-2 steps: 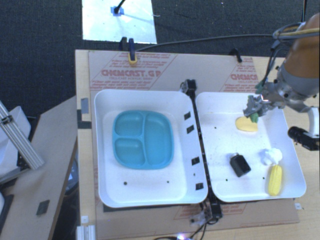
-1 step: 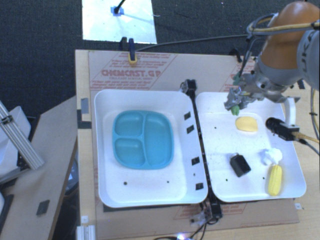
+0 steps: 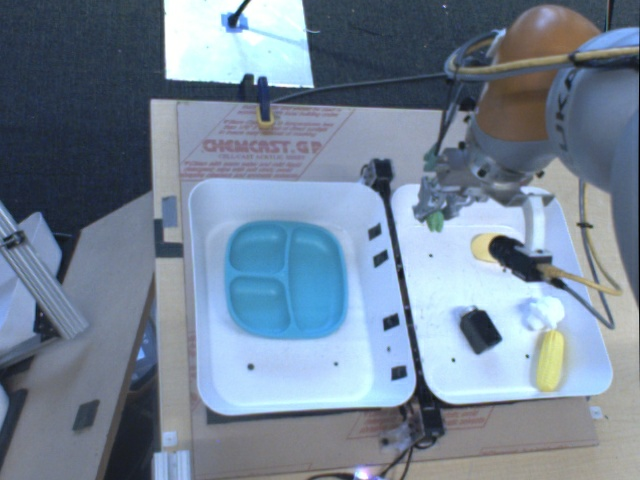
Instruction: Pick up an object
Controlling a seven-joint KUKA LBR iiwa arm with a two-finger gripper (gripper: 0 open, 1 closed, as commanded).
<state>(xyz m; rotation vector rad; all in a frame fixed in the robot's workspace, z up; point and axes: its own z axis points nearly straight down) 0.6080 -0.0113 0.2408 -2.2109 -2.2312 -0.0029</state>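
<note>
Two white bins lie side by side. Taking the right bin (image 3: 440,368) as landmark: near its front right corner lies a corn cob (image 3: 550,359), left of it a black block (image 3: 480,329). At its far left part the gripper (image 3: 436,208) is closed around a small green object (image 3: 436,221), lifted above the floor.

Open floor mid right bin (image 3: 440,288), black block (image 3: 480,329), corn (image 3: 549,359) beyond
</note>
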